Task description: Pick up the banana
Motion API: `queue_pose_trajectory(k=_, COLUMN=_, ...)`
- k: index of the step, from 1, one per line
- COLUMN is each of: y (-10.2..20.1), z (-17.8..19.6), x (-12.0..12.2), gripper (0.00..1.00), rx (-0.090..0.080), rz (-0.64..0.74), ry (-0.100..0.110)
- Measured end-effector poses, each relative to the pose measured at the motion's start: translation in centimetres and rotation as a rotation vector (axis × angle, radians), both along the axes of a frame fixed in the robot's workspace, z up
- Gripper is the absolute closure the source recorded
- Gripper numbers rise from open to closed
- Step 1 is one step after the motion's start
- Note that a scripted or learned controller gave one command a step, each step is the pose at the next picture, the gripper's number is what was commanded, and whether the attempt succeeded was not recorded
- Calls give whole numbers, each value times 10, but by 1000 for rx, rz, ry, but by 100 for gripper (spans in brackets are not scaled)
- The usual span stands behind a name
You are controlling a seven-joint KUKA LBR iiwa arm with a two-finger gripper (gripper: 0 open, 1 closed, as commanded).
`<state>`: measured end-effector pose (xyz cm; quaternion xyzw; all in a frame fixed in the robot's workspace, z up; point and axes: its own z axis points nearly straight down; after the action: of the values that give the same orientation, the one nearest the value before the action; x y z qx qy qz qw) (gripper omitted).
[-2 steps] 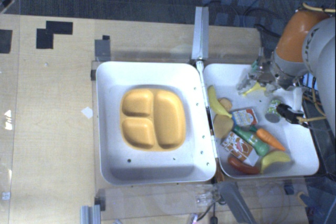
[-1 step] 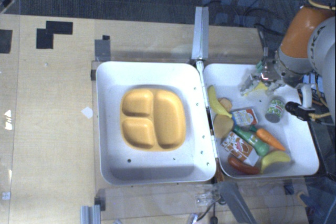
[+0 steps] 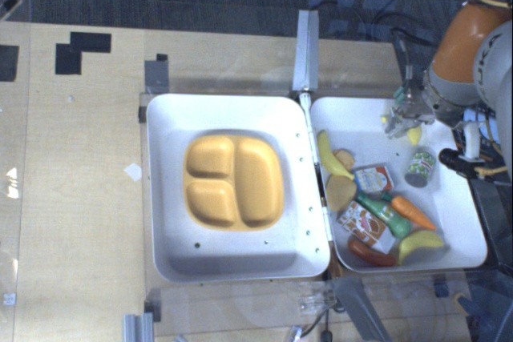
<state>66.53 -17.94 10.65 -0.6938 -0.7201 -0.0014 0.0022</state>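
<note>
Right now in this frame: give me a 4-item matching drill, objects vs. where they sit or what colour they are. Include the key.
Things:
1. banana
2. sectioned tray
3. carrot
4. pincer

Descriptions:
A. yellow-tan, in the middle of the left bin
B. orange, lying among the clutter in the right bin
C. near the right bin's far edge, above a small yellow item
D. yellow, along the right bin's left wall

Pairs: 1-D, 2-A, 3-B, 4-C
</note>
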Motion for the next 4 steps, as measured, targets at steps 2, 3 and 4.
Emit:
queue_pose_trajectory(k=2, y=-9, z=-13, x=-5, gripper=0, rx=11, rz=24, ry=-19)
queue_pose_trajectory(k=3, y=-9, z=-14, x=-12, gripper=0, rx=10, rz=22, ry=-19)
queue_pose_trajectory(k=4, y=-10, z=-15, x=-18, gripper=0, rx=8, rz=69, ry=-16)
